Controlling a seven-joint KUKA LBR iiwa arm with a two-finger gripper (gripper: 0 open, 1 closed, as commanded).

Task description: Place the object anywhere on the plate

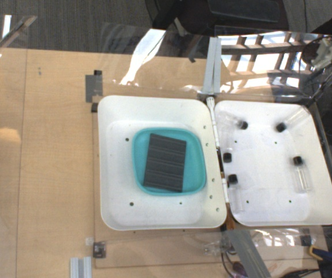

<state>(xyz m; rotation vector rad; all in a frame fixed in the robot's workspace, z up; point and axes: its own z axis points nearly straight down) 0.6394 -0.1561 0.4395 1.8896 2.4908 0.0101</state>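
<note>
left bin (114,207): teal plate (198,169) sits in the middle, dark ribbed block (165,163) lying flat on it, fully inside the rim. looks done, nothing left to place. right bin (322,213): a few small clear vials with dark caps (301,171).

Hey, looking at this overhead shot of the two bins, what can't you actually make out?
- Plate: its centre is covered by the dark ridged block.
- Block's underside: hidden, so its contact with the plate is unclear.
- Small dark pieces in the right bin: too small to identify.
- Clear tubes there: blurred by glare.
</note>
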